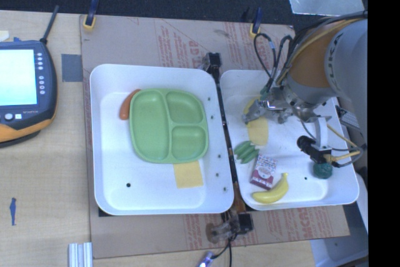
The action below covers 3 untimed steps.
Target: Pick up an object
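The gripper (259, 110) hangs low over the right bin (337, 197), and I cannot tell how it stands. Just under it lies a yellow block (257, 132), beside the green pods (245, 151).

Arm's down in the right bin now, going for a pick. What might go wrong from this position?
1. The gripper sits at the pale yellow block, close to the green pods; it may nudge them instead of gripping cleanly.
2. It works near the bin wall between the bins, so a finger could catch the rim.
3. Loose cables hang beside the wrist and could snag when lifting.
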Each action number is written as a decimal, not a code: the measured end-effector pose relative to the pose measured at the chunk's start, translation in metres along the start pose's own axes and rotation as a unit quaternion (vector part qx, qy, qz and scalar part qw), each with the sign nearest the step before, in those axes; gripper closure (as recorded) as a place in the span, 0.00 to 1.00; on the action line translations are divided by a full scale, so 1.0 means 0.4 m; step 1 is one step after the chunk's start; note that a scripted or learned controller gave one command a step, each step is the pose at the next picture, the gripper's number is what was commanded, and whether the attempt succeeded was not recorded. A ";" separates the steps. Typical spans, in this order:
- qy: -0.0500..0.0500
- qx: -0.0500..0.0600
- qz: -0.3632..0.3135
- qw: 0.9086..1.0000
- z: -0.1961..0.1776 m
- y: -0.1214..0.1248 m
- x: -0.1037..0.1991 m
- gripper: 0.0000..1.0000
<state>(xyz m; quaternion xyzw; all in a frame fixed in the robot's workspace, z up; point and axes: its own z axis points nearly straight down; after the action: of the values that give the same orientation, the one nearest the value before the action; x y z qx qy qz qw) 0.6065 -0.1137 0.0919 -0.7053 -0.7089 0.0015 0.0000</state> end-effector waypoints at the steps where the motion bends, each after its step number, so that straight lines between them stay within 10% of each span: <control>1: 0.000 -0.001 -0.001 1.000 0.000 0.019 0.040 0.00; 2: 0.001 0.000 0.001 1.000 -0.001 0.125 0.051 0.00; 3: 0.001 0.002 0.000 1.000 -0.026 0.124 0.049 1.00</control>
<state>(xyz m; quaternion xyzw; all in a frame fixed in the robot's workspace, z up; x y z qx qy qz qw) 0.6558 -0.0939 0.1022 -0.7050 -0.7092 0.0023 0.0026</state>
